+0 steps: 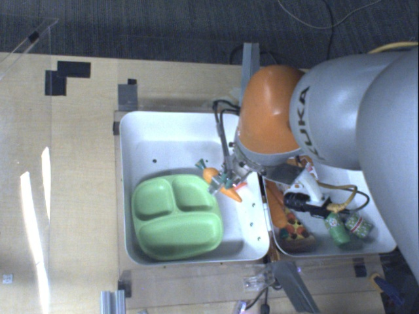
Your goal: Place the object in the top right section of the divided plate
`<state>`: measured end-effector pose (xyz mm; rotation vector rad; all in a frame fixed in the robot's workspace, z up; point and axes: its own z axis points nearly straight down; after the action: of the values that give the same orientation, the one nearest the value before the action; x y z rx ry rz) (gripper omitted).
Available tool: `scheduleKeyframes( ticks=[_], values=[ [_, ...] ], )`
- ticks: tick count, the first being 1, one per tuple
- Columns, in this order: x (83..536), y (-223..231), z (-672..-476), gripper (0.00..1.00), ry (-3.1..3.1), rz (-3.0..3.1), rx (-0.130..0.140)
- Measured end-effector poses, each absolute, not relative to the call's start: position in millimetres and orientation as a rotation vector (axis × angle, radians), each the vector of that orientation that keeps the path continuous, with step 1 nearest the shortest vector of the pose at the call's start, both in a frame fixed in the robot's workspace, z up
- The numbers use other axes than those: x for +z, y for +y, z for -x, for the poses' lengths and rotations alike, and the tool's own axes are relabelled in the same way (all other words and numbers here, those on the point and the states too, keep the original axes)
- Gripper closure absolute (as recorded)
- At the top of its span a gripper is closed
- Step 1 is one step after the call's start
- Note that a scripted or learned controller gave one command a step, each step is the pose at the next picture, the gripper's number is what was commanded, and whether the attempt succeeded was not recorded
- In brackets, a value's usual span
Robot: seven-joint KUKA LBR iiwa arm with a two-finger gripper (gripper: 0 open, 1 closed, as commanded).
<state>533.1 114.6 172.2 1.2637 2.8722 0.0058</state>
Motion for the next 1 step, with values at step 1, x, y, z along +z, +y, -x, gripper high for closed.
scheduleKeyframes(
  ticks=[1],
  values=[
    [185.2,44.4,-491.8,1.00,2.944,-1.083,0.005]
  ],
)
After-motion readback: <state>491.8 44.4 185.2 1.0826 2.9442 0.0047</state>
